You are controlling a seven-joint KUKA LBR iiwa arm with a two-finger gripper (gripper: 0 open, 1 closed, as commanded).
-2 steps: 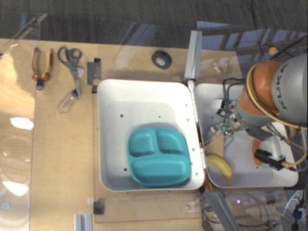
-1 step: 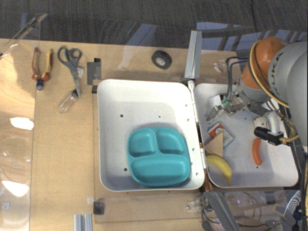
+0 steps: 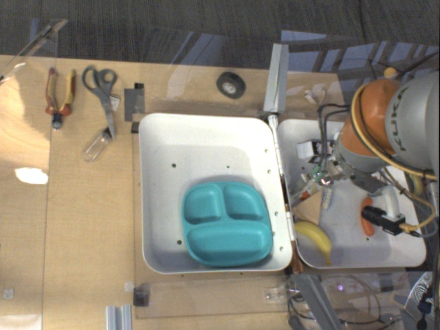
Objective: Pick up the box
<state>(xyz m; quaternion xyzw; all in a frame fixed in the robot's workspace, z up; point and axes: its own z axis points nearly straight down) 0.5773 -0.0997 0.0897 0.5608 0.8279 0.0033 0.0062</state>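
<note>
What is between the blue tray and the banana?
In the camera view, the white walls where the two bins meet stand between the teal tray and the banana.

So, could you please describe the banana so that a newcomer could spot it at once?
Start at the right bin, the one that the grey arm reaches into. Go to its near left corner, against the wall shared with the other bin. The banana lies there, curved and yellow, unlike the thin orange thing further right.
</note>
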